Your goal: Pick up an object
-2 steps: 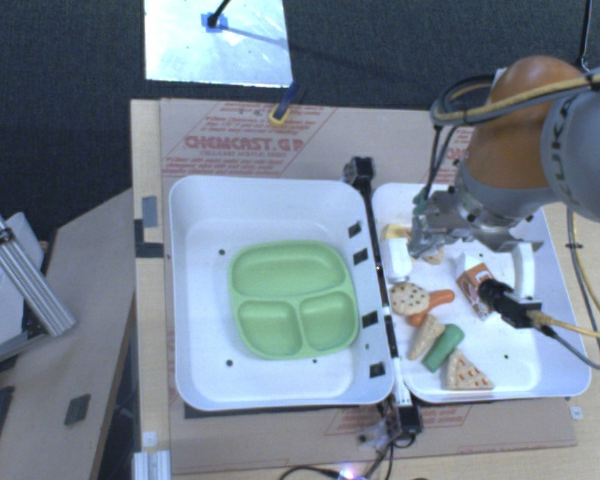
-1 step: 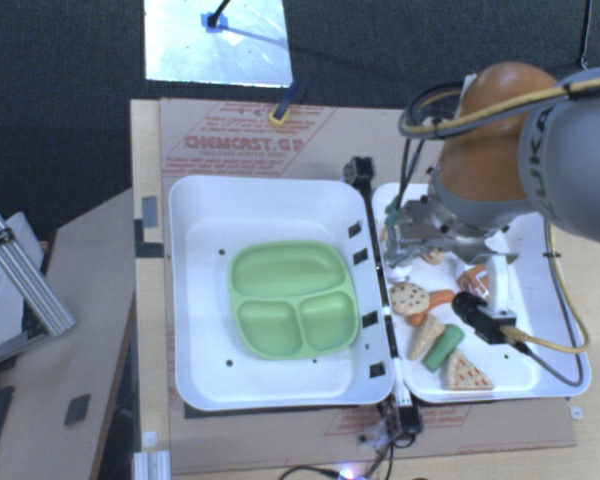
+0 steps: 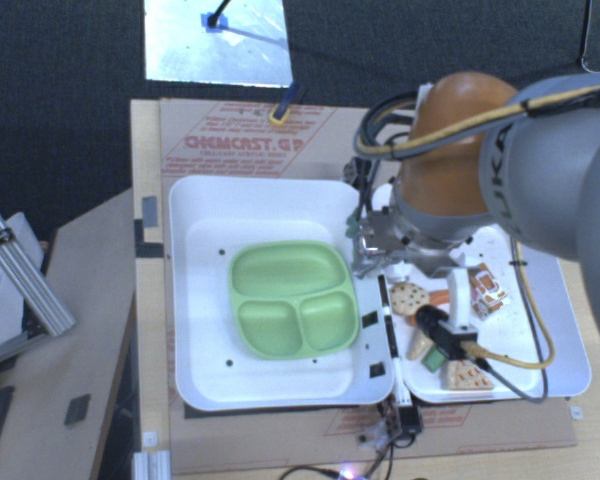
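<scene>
The right bin holds several small things: a round speckled cookie, an orange piece, a small white box with orange print, a tan wedge, a green bit and a reddish cracker. My gripper hangs low over this bin's left side, just above the cookie, and the wrist's orange band hides much of it. A light green divided plate lies in the left bin, apart from the gripper.
The ridge between the two bins runs right beside the gripper. Both bins rest on printed cardboard. A shiny metal sheet lies at the back, and an aluminium rail stands at the far left.
</scene>
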`<state>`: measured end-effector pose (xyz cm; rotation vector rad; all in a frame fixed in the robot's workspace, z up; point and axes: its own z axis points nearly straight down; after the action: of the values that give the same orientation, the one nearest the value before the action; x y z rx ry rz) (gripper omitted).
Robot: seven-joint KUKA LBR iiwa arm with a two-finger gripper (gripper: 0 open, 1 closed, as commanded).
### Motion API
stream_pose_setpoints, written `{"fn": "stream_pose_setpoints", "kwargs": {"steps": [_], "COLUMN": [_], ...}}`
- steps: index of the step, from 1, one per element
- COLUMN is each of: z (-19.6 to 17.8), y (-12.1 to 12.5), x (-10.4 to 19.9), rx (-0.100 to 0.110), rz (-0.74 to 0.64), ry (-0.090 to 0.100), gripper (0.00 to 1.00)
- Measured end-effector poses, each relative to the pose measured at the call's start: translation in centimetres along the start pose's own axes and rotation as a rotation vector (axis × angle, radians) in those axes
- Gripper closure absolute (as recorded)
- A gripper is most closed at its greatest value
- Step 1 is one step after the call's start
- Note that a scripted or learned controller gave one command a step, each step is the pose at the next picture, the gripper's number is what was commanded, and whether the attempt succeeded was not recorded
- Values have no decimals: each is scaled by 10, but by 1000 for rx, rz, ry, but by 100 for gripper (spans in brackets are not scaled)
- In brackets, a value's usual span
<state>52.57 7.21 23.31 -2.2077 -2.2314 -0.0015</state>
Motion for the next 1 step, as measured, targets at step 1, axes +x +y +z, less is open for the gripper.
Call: {"fn": "stream_pose_setpoints", "kwargs": {"steps": [1], "z": [14], "y": [-17], "x": [-1], "rx": [1], "rz": [10], "ry": [-2], "gripper": [100]}}
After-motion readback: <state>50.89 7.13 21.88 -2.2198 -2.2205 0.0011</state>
